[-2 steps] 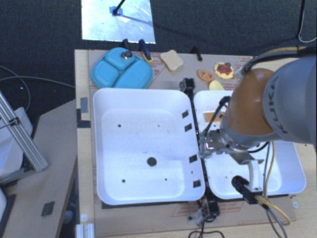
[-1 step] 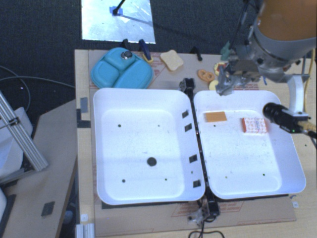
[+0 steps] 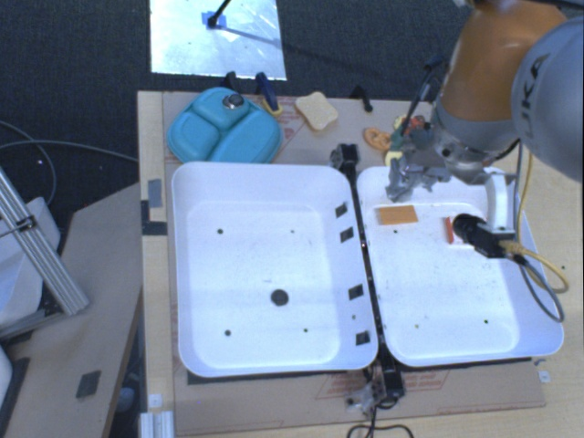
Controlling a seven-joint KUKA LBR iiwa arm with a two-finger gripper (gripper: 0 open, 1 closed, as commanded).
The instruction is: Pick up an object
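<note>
Camera view: fingers (image 3: 400, 190), grip unclear, hover beside an orange card (image 3: 397, 214); red piece (image 3: 449, 230) lies near.

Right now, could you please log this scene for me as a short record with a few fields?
bench layout: left bin and right bin side by side
left bin contents: one small dark disc
right bin contents: flat orange-brown tile, small red piece
arm: reaches in from the right, over the right bin's far edge
tool: above the tile, nothing visibly held
behind the bins: blue divided tray, tan sponge-like piece
task status: no object picked up yet
</note>
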